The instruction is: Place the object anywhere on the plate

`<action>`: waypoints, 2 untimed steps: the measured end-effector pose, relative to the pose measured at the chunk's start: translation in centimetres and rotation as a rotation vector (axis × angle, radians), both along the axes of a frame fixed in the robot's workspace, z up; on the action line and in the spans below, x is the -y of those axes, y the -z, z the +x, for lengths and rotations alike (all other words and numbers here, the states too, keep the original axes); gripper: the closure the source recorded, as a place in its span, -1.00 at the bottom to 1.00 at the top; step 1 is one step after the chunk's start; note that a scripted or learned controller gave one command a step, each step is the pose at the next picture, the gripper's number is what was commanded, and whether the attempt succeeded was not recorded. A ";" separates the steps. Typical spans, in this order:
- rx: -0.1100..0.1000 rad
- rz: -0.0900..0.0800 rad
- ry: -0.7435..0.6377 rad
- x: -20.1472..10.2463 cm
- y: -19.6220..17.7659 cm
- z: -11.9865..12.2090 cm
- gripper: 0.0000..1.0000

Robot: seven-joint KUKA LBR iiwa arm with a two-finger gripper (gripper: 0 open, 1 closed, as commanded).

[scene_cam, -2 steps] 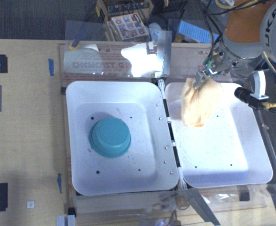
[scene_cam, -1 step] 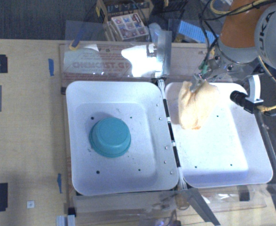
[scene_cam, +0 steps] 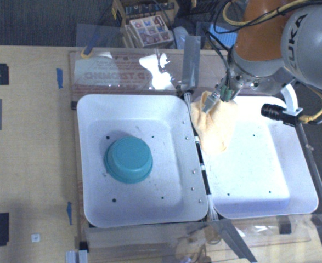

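Bins: two shallow white trays side by side; the left bin and the right bin meet at a central seam.

Arm: grey, orange band, reaching in over the right bin's upper left corner.

Plate: teal, round, near the left bin's middle, well apart from the arm.

Cloth: pale yellow, limp, in the right bin's upper left corner, hard against the seam, its long axis running along that seam.

Gripper: directly over the cloth's upper end, touching or just above it. Jaw state cannot be told. The plate lies leftward, across the seam.
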State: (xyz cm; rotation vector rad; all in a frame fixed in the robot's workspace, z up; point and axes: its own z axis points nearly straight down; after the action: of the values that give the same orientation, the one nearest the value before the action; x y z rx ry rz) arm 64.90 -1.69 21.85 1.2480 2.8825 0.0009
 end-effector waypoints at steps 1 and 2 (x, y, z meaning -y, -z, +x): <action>0.002 0.000 -0.399 -5.3 0.6 0.4 1.00; 0.010 -0.001 -0.798 -10.3 -0.3 0.7 1.00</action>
State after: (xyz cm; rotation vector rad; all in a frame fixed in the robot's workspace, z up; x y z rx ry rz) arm 65.58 8.60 22.10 0.0306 3.1320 0.0055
